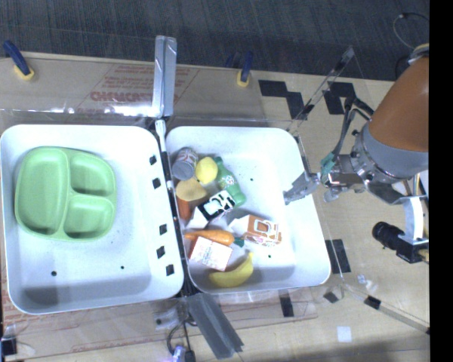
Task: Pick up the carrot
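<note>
At the near edge of the right bin (306, 266) a banana (232, 273) lies curved along the wall. Just behind it the carrot (211, 237) lies on its side, pointing left to right, near the bin's left wall. A white and red packet (210, 254) rests against its near side, between it and the banana, and a small orange and white carton (258, 230) sits just to its right. Behind the carrot a black and white box (219, 203) lies tilted, with a green bottle (231, 187) beside it, then a yellow lemon (206, 170) and a metal can (183, 161) toward the far left corner. The left bin (83, 285) holds a green divided tray (65, 192). The gripper (298, 191) hangs over the right bin's right rim, well apart from the carrot; its jaws hold nothing, and how far they are open cannot be told. The surface (211, 81) stretches beyond.
</note>
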You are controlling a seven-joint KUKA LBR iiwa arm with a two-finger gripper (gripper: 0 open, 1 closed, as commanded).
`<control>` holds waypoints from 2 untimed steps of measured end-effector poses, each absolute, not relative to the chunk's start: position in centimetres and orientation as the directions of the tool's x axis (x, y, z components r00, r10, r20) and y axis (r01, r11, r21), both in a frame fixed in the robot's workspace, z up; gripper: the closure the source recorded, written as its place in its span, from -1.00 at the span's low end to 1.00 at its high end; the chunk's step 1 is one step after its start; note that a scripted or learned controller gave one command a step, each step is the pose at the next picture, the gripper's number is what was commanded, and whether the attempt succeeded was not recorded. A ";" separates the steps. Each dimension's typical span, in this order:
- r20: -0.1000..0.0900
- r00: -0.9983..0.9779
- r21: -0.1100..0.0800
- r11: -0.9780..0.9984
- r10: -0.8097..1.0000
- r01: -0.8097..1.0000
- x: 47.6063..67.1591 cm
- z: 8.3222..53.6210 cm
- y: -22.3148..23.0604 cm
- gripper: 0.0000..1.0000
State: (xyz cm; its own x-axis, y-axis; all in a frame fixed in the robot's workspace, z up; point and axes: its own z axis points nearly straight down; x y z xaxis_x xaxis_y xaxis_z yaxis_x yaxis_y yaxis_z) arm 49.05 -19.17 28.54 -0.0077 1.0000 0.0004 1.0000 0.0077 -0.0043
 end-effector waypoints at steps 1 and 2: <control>0.002 -0.350 -0.004 0.350 0.937 0.937 50.2 17.8 -10.6 -1.00; -0.003 -0.409 0.006 0.409 0.912 0.912 49.7 9.5 -9.7 -1.00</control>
State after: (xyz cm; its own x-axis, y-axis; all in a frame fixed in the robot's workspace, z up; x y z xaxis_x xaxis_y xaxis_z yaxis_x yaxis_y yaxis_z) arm 49.72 -9.66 9.54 -0.4091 0.9125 -0.0026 0.9125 0.4091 0.0063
